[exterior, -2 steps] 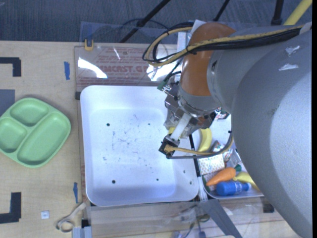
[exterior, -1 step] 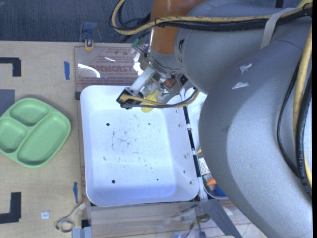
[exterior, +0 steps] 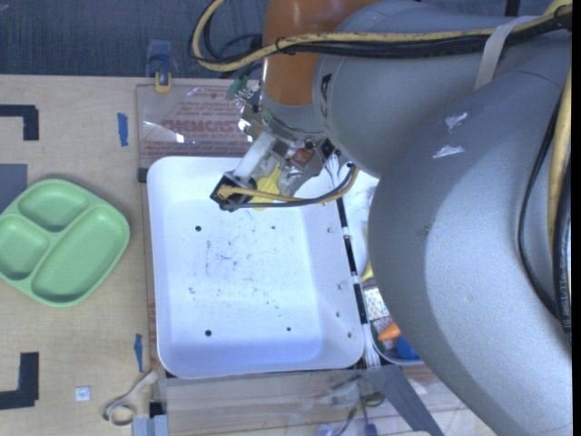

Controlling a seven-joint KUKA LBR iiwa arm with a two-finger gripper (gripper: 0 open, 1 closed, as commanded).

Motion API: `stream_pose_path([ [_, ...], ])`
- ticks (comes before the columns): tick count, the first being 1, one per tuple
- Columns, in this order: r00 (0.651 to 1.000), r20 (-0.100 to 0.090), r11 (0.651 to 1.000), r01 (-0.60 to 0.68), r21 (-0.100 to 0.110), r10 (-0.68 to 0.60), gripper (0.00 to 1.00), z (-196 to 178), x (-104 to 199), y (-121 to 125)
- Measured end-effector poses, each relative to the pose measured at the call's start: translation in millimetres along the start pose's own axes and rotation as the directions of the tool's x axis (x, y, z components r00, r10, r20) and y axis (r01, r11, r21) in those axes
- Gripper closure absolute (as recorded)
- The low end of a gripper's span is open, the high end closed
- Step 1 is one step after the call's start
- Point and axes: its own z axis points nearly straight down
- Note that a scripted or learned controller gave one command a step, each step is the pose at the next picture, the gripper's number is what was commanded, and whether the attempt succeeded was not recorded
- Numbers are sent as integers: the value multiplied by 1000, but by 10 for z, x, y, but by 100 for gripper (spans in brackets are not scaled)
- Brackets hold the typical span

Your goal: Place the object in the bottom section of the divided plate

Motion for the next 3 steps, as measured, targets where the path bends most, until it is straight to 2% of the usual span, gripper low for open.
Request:
stream_pose_path([
  [1, 1000, 0, 1000, 0, 0, 0, 0, -1, 0, 1],
  [2, 997, -3, 997, 80, -3, -80, 0, 19, 392, 298],
  [3, 862, -1, 862, 507, -1, -507, 0, 858, 556, 149],
])
